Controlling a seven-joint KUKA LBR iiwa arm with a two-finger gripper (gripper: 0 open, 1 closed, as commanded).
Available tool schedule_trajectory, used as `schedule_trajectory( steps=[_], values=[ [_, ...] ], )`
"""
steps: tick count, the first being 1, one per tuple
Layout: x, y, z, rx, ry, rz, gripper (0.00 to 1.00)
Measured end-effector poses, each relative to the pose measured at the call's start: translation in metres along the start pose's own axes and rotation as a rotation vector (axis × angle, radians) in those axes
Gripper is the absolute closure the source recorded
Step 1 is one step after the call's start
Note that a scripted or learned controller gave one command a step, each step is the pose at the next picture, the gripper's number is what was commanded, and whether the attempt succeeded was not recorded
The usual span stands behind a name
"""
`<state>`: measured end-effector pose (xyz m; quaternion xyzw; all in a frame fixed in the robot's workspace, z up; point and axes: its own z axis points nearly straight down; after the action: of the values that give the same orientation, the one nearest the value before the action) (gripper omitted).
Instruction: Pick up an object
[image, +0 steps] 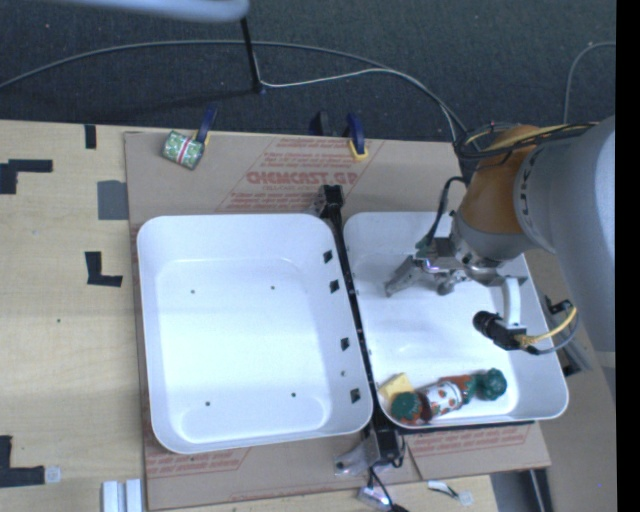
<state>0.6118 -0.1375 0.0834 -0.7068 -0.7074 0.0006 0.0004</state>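
Note:
Several small objects lie along the front edge of the right bin (540, 400): a yellow piece (395, 384), a green round piece (405, 405), a red and white bottle-like object (446, 395) and a dark green piece (490, 383). My gripper (420, 284) hangs over the back half of the right bin, well behind these objects. It is open, its fingers spread apart with nothing between them. One fingertip (393, 288) points toward the divider between the bins.
The left bin (160, 250) sits beside the right one, with a black divider (345, 300) between them. A small green patterned block (183, 150) lies on the cardboard behind the left bin. A black cable plug (497, 329) hangs from the wrist over the right bin.

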Motion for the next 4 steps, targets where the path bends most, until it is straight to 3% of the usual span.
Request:
schedule_trajectory(
  steps=[1,3,4],
  values=[
    [0.0,0.001,-0.012,-0.003,-0.001,0.0,1.0],
    [-0.006,-0.004,-0.136,-0.006,-0.001,0.0,1.0],
    [-0.006,-0.004,-0.136,-0.001,0.0,0.0,1.0]
  ],
)
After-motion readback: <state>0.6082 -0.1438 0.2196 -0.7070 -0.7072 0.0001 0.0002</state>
